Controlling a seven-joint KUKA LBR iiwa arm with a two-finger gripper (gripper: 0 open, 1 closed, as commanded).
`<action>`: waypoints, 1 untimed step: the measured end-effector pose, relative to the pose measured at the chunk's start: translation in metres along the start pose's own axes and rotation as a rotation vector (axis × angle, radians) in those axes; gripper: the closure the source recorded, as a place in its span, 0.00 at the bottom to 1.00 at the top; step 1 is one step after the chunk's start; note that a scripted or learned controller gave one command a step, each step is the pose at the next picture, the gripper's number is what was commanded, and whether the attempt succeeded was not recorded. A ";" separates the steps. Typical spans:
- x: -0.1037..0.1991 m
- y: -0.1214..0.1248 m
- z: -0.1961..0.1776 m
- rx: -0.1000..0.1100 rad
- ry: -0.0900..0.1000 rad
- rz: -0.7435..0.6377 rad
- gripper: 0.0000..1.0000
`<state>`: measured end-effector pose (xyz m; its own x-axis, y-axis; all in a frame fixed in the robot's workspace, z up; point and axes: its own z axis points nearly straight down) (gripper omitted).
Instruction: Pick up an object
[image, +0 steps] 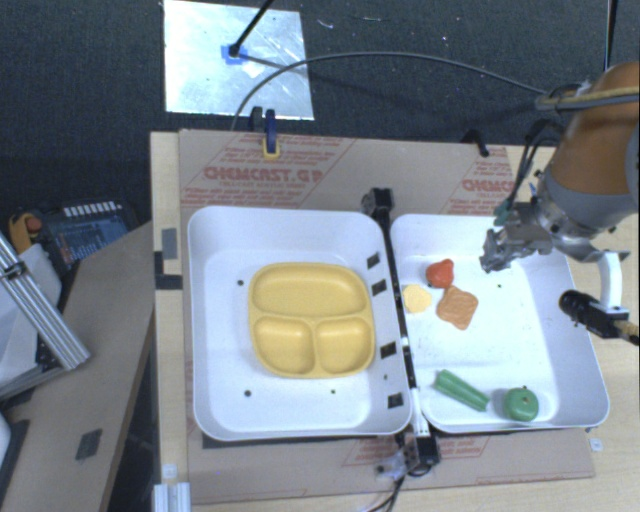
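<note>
Nothing is lifted yet — the gripper (497, 252) is seen above the right bin (570, 400), its grip state not discernible. The nearest candidate, a red piece (439, 272), lies just beside it — the pick remains undone.

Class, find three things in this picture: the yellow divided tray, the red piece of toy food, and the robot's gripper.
yellow divided tray (308, 318), camera view, on the ridge where its compartments meet.
red toy food (439, 272), camera view, on its middle.
gripper (495, 259), camera view, at its tip.
</note>
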<state>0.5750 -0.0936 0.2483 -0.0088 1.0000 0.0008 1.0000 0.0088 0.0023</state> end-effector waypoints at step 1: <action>0.052 0.004 0.011 0.001 0.001 -0.001 1.00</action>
<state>0.5789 -0.0411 0.2371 -0.0095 1.0000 0.0017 1.0000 0.0095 0.0012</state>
